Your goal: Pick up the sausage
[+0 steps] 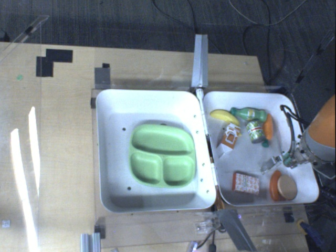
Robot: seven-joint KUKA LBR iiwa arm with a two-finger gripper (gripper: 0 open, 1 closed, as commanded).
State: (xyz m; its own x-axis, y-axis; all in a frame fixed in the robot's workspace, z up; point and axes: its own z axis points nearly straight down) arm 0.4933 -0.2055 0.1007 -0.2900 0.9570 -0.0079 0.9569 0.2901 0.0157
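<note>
Camera view, the one feed I get: the sausage (269, 127) is, best guess, that stubby orange-brown rod at the far side of the right bin (310, 196). It's lying flat and tucked right against a small can (256, 131), with a green bottle (248, 113) just beside that. The claw (275, 163) hangs low over the bin's near-right part, apart from the sausage, next to an orange cup (282, 187). Honestly can't tell if it's released or clenched, too small and blurry.

To do this step well I'd come in straight from above and line the grip up across the sausage's short width. The free side faces away from the can, so I'd keep clear of that can or it'll get nudged.

Materials: the sausage looks smooth, rounded, probably plastic toy food, so slippery and prone to rolling. The can is shiny, the carton (229, 137) looks like matte card, and the bin is smooth white plastic. The left bin (105, 156) holds a glossy green tray (160, 154). The desk (58, 140) is pale wood.
</note>
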